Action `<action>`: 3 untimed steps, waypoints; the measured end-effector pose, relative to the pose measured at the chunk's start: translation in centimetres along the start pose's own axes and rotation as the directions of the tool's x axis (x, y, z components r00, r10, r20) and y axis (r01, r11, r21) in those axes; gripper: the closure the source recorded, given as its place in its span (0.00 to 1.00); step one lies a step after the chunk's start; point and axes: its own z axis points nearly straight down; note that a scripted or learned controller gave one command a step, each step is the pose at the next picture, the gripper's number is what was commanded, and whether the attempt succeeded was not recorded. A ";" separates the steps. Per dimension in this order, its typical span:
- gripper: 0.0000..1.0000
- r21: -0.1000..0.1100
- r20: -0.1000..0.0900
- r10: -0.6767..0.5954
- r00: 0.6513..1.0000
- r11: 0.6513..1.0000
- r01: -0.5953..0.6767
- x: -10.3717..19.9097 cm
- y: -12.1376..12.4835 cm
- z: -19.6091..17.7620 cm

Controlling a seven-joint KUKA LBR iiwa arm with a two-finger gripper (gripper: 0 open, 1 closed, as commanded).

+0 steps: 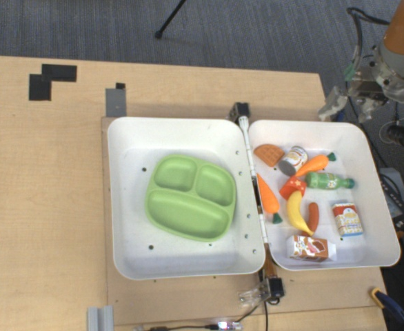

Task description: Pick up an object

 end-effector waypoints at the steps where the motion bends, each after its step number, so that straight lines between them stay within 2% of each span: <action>1: 0.00 -0.008 0.002 -0.134 0.991 0.991 0.134 1.5 -6.8 14.8; 2: 0.00 -0.026 0.019 -0.180 0.984 0.983 0.180 2.6 -9.8 16.3; 3: 0.00 -0.012 0.007 -0.268 0.963 0.963 0.268 3.5 -15.6 18.4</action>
